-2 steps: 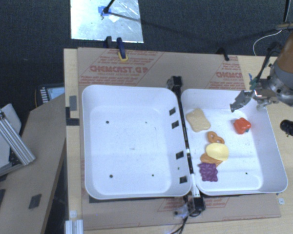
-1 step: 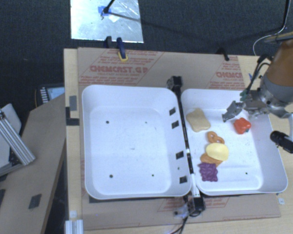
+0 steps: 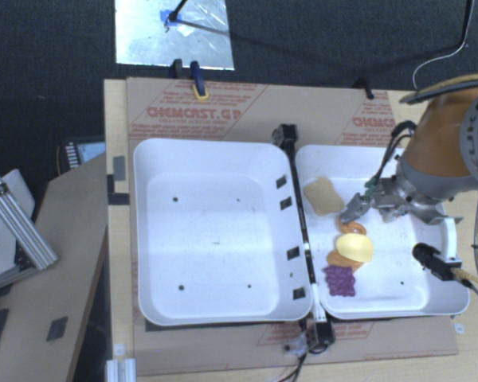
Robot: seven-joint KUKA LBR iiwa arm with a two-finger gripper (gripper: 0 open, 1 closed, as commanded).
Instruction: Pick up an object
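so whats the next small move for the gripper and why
Probably a short descent onto the yellow object. The gripper sits just above the cluster in the right bin, with the tan piece to its left and the purple grapes farther down.

This is a robotics lab, a test cell rather than a home or shop. A grey arm (image 3: 454,146) with an orange band reaches over a bench (image 3: 247,110) topped with printed brown board, carrying two shallow white bins (image 3: 215,229) clipped side by side. Dark carpet (image 3: 48,46) surrounds it. Beyond the bench's far edge lies a shiny metal plate (image 3: 174,22); loose cables (image 3: 454,46) trail at the far right corner, and an aluminium framing rail (image 3: 12,217) stands off the left edge.
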